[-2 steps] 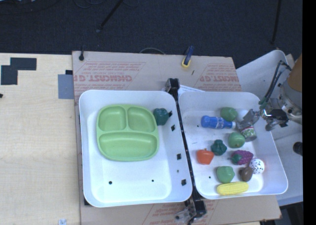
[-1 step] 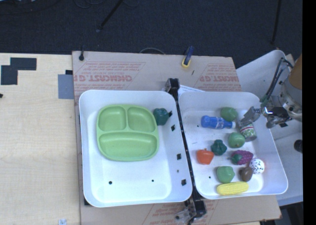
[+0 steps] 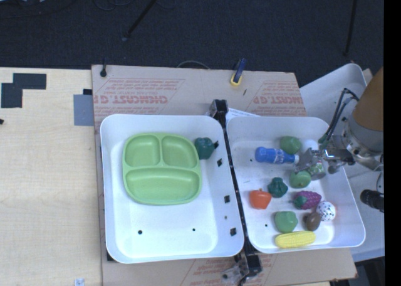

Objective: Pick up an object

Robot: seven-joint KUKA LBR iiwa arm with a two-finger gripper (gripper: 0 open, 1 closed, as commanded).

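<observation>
My gripper (image 3: pixel 315 164) reaches in from the right and hangs low over the right bin (image 3: pixel 351 184). It sits right above a small green round object (image 3: pixel 300 180) and touches or nearly touches it. A blue bottle (image 3: pixel 274 155) lies just to its left, and a green lump (image 3: pixel 290 144) sits behind it. Nothing shows as lifted off the bin floor.
The right bin also holds a dark green piece (image 3: pixel 277 186), an orange-red piece (image 3: pixel 260 199), purple grapes (image 3: pixel 307 199), a spotted white ball (image 3: pixel 327 211), a brown piece (image 3: pixel 312 221), a green piece (image 3: pixel 286 220) and yellow corn (image 3: pixel 295 239). The left bin (image 3: pixel 163 234) holds a green divided plate (image 3: pixel 161 168) and a teal object (image 3: pixel 204 147).
</observation>
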